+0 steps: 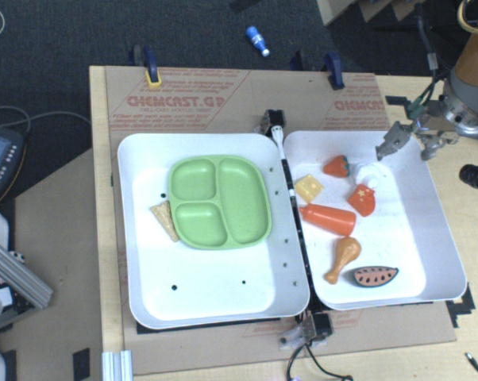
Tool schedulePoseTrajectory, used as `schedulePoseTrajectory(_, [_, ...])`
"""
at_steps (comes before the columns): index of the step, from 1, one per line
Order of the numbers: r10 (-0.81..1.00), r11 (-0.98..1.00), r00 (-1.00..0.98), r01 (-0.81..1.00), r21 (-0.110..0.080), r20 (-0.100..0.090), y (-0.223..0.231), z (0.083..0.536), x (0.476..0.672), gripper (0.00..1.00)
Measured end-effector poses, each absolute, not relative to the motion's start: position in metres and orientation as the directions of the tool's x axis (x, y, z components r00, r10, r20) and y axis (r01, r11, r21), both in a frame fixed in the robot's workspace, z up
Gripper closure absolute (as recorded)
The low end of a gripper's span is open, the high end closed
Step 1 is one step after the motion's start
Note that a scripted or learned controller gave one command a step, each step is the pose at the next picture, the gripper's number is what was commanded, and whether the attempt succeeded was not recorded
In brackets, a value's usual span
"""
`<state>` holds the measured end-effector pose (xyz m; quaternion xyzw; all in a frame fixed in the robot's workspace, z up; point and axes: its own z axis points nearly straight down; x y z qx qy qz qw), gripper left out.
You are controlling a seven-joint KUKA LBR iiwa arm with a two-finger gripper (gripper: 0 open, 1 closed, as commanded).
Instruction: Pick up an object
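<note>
Lowest in the frame, watermelon slice lies untouched while the end effector, seemingly released and grasping nothing, hovers upper right, likely choosing.

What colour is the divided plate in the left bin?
Light green plate, clearest in the camera view.

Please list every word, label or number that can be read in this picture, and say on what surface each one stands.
"CHEMCAST G P", in red print on the brown board beneath the bins, above the left bin; the last letters are unsure.
The same red print repeats above the right bin, partly cut off, and the smaller lines under both are too blurred to read.
The toys carry no readable text.
</note>
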<state>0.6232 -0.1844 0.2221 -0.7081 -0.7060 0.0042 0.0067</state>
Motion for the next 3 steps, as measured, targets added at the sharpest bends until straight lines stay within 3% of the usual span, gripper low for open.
schedulePoseTrajectory(1, [1.000,0.000,0.000,1.000,-0.001,0.001,-0.184,0.231,0.626,0.00])
schedulePoseTrajectory(3, [1.000,0.002,-0.002,1.000,-0.006,0.002,-0.181,0.124,0.635,0.00])
